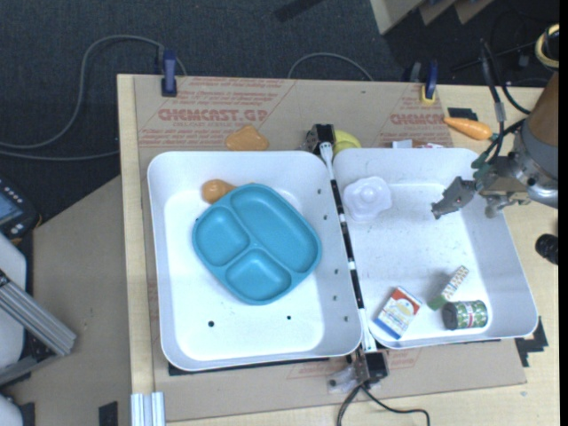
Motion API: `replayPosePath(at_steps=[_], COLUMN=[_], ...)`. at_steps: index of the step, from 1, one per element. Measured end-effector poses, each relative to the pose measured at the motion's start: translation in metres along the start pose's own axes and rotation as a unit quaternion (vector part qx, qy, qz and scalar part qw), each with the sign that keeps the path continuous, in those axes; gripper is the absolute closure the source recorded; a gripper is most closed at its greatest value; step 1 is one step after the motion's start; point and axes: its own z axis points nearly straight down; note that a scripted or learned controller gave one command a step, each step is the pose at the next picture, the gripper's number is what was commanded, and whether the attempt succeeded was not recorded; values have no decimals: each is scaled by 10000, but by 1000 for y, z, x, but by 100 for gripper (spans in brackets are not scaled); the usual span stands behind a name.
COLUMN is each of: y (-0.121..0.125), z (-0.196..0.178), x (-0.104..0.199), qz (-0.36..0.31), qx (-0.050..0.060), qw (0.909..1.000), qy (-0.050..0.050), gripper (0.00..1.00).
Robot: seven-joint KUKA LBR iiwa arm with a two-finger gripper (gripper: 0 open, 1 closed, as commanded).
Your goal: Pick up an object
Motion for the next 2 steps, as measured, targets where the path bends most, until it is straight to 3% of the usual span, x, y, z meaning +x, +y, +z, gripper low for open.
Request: replayPosePath(at_steps=[1, 2], y=[-51, -59], z=[125, 162], x=[-45, -31], qz=[24, 5], qx=[40, 4], qw=[10000, 10000], qy=[16, 2], gripper=[0, 0])
